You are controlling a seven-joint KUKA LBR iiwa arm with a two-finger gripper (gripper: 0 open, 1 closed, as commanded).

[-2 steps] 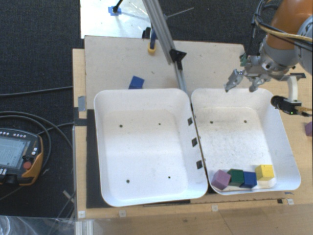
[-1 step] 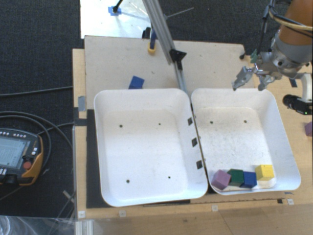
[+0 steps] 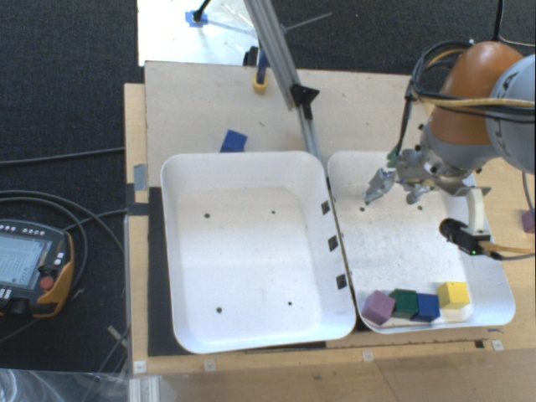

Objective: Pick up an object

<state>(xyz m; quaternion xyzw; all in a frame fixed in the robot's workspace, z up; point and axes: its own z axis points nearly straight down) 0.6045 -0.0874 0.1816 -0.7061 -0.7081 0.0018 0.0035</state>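
Observation:
Several small blocks lie along the near edge of the right bin (image 3: 502, 304): a purple block (image 3: 378, 306), a green block (image 3: 405, 301), a blue block (image 3: 426, 307) and a yellow block (image 3: 454, 294). My gripper (image 3: 394, 186) hangs over the far part of the right bin, well apart from the blocks. Its fingers look spread, with nothing between them.
The left bin (image 3: 243, 249) sits beside the right one, with black clips along the shared edge. A blue block (image 3: 234, 141) lies on the bench behind the left bin. A slanted metal pole (image 3: 276, 48) crosses the far bench. A teach pendant (image 3: 29, 266) lies at the left.

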